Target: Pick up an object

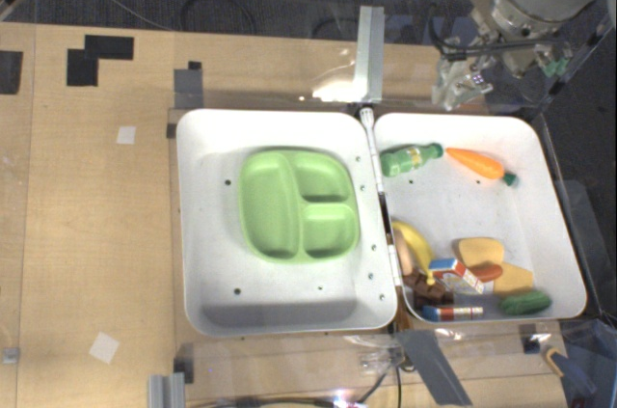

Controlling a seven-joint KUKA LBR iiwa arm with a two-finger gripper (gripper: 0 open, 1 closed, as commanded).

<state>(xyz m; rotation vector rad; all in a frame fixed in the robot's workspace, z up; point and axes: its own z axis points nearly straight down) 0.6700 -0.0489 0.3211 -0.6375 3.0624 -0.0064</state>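
A: Left bin [193,204]?
B: Shallow, white, glossy plastic with rounded corners. Inside, a lime-green divided tray [297,205], smooth and moulded, three compartments, lying flat near the middle.

A: Right bin [549,175]?
B: Same white plastic. Along the far side, a small green bottle [410,158] on its side with a pale cap, and beside it an orange toy carrot [476,164], tapered, green at the tip. Crowded into the near corner: a curved yellow banana [415,245], tan bread-like slices [492,263], a small red-and-white carton [465,275], a dark green rounded piece [524,303], a thin marker [453,311].

A: And the gripper [465,86]?
B: Above the far edge of the right bin, well apart from every object, under the grey wrist and orange band. Clear, glinting parts; spread or pressed together, cannot tell. Nothing seen between them.
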